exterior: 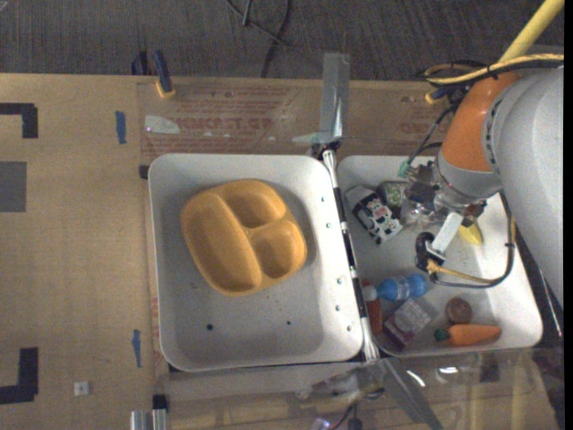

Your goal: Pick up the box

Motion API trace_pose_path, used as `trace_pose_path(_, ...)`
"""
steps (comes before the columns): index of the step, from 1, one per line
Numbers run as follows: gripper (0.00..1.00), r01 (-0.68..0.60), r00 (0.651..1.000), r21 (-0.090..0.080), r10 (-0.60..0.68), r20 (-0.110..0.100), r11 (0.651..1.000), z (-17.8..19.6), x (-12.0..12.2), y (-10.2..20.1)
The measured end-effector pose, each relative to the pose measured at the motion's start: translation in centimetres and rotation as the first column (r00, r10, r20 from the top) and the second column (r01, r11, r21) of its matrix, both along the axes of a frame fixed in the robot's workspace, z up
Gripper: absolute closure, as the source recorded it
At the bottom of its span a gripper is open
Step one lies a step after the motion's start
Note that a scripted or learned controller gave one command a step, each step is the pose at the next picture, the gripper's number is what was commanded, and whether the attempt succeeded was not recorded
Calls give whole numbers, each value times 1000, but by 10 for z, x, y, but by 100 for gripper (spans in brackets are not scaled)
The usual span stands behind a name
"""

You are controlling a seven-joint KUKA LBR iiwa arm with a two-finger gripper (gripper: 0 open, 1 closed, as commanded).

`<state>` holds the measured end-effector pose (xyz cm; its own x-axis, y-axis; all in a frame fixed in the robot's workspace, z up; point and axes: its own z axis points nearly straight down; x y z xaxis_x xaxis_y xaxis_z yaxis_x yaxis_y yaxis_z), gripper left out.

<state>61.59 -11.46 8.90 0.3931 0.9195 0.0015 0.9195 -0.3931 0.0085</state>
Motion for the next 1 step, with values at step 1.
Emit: trace_pose_path(1, 100, -4, 1000, -2, 4, 1, 1000, 10, 1, 1)
